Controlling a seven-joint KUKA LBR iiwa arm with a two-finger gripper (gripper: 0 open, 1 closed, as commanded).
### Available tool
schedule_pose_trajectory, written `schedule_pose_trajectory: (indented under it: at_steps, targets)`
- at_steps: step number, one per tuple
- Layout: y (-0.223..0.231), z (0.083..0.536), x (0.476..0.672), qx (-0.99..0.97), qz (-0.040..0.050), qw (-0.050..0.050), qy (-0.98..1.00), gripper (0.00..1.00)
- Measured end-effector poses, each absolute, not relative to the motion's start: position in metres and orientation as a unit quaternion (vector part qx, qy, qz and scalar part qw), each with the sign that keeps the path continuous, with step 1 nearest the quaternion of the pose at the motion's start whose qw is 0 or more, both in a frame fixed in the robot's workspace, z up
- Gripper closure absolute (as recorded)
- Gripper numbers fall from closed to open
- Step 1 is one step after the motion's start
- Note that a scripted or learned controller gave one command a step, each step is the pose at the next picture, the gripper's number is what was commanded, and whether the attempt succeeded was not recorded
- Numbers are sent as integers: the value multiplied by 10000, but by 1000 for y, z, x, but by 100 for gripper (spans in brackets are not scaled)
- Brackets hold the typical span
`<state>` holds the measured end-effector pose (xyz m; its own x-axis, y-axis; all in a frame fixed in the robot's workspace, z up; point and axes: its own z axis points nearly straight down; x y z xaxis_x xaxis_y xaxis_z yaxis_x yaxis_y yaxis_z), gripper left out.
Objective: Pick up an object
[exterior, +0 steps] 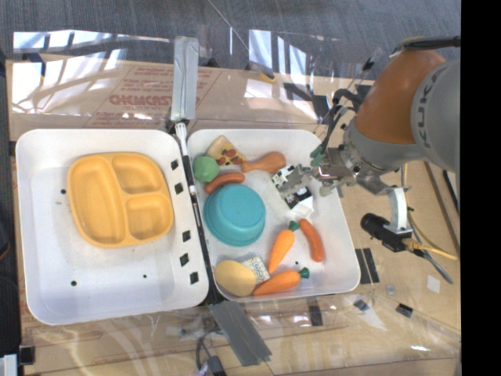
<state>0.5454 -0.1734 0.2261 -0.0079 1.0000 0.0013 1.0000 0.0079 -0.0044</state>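
My gripper (295, 185) hangs low over the right bin (344, 245), near its right wall, between a brown drumstick (264, 163) and a small orange-red sausage (312, 240). A small white piece (302, 206) lies just below the gripper; I cannot tell if it is touched. Left of the gripper sits an upturned teal bowl (235, 215). A carrot (282, 247) lies just under the gripper's spot, and another carrot (275, 282) rests at the front.
The right bin also holds a pizza slice (225, 151), a green ball (206, 168), a red sausage (225, 181), a yellow potato-like lump (235, 277) and a small packet (256, 268). A yellow divided plate (119, 197) lies in the left bin (47, 280).
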Motion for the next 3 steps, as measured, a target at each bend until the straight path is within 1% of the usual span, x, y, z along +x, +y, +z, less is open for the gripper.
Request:
schedule_pose_trajectory:
  at_steps: [1,2,3]
  targets:
    - [-198,289,507,-6869,-4,-18,-7268,0]
    - [-209,132,485,-7221,27,53,-6917,0]
    - [-185,92,512,-7468,6,13,-6651,0]
